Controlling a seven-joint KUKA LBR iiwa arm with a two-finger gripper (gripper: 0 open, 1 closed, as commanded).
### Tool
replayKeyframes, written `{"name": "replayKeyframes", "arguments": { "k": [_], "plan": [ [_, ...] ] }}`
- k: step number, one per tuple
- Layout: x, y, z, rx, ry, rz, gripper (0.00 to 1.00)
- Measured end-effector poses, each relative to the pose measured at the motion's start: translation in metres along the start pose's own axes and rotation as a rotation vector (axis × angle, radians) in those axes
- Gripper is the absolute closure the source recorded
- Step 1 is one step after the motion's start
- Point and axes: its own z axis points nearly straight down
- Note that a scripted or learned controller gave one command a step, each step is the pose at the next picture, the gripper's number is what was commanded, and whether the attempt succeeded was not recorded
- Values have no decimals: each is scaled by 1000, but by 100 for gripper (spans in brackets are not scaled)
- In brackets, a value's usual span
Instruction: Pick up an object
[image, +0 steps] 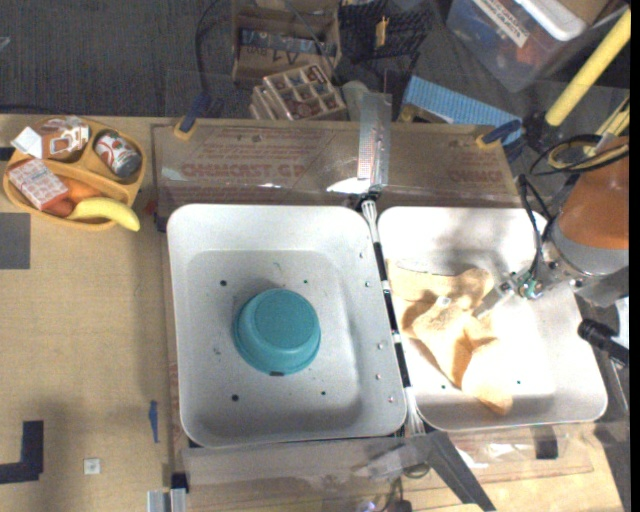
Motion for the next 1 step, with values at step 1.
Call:
{"name": "replayKeyframes", "arguments": {
  "k": [1],
  "plan": [
    [0, 0, 0, 0, 0, 0, 0]
  ]
}}
